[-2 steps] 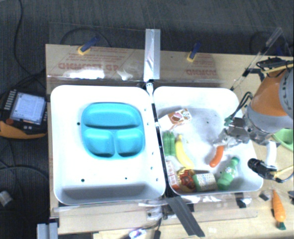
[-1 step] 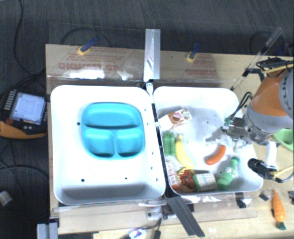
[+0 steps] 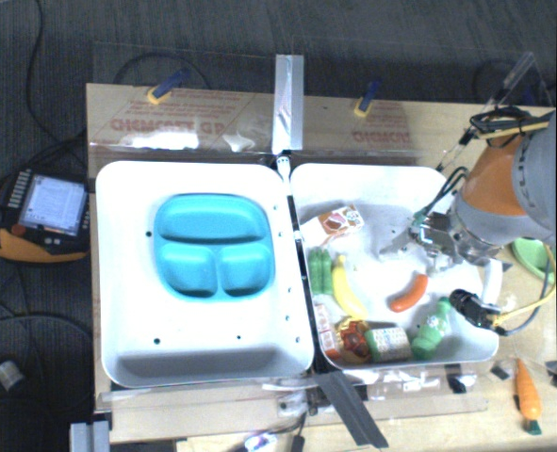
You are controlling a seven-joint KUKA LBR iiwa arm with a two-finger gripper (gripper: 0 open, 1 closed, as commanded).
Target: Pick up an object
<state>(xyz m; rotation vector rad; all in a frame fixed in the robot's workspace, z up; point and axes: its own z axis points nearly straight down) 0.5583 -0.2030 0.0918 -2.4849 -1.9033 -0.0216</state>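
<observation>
Gripper (image 3: 435, 236), its opening impossible to judge, hovers just beside the orange sausage (image 3: 409, 293) in the right bin (image 3: 391, 179), seemingly lining up a grasp.

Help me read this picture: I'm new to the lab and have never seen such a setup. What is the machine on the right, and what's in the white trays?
The camera sits above a bench and looks down at a slant on two shallow white bins. The grey machine with the orange band is a robot arm reaching in from the right; its gripper hangs over the right bin. I see nothing between its fingers. That bin holds toy food: a red sausage, a yellow banana, a green vegetable, a green bottle and some small packets. The left bin holds a blue divided tray. A small orange carrot lies outside, on the bench.
</observation>
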